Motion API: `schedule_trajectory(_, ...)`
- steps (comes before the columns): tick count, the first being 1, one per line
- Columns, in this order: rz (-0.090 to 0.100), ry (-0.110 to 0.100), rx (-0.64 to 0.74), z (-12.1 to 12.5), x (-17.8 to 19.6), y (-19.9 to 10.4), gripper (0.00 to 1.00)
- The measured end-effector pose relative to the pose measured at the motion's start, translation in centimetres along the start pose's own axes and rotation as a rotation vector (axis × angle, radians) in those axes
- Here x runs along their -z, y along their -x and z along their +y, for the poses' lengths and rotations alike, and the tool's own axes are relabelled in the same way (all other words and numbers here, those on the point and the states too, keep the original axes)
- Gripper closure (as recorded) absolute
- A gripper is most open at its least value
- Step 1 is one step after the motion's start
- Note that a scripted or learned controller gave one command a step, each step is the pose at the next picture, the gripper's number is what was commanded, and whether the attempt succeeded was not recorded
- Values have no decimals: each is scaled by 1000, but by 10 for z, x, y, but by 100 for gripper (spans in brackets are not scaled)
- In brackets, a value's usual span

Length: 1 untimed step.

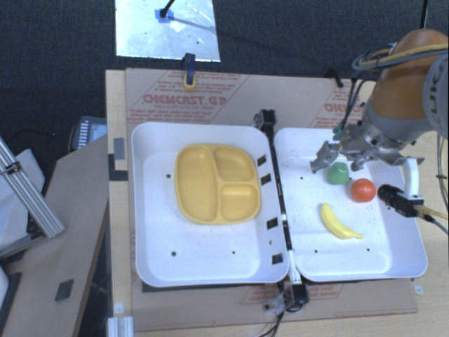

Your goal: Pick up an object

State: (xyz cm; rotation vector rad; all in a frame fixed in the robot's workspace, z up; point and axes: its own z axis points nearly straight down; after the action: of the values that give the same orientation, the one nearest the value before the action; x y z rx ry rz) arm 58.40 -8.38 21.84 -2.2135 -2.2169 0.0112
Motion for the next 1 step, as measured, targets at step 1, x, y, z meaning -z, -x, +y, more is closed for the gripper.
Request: schedule_trajectory(1, -1, 12, 2, 2, 7, 0, 0)
